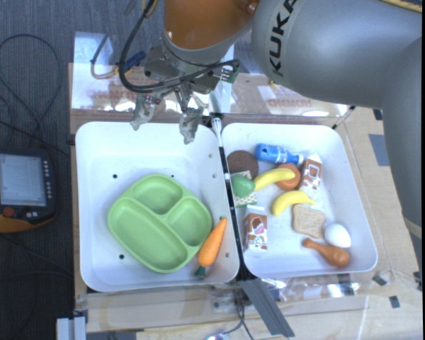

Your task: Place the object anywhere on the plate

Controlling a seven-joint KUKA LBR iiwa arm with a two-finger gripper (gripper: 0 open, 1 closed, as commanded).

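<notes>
Pincer gapes wide, holding nothing, above plate.

Robot lab setup, definitely not anyone's kitchen

Big grey KUKA arm hanging over a tabletop with two white bins, a teach pendant lying on grey carpet with loose cables trailing around, and the "food" in the bins is plastic toys.

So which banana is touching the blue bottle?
The upper banana: its tip reaches the blue bottle. The lower banana lies apart from it, beside the bread slice.
</notes>
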